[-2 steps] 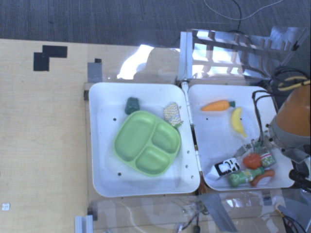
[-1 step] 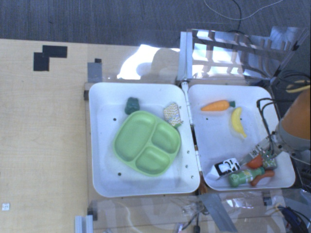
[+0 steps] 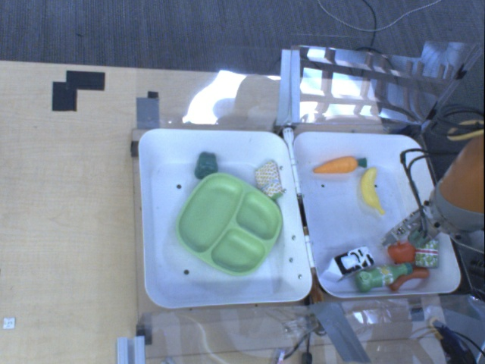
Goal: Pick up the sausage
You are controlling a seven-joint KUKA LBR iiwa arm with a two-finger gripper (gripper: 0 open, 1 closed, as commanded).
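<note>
gripper (image 3: 413, 232) low over right bin (image 3: 333, 226), near sausage (image 3: 409, 280)

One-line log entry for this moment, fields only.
stage: approach | gripper: low in right bin, over tomato | sausage: lying by front wall beside green bottle, not held | left bin: green tray

Reddish-brown curved sausage (image 3: 410, 280), lying flat; right bin's near right corner, beside green toy

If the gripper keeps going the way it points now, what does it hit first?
Probably the tomato, which sits right beneath the gripper, not the sausage, which lies nearer the bin's front edge. Height is hard to judge.
</note>
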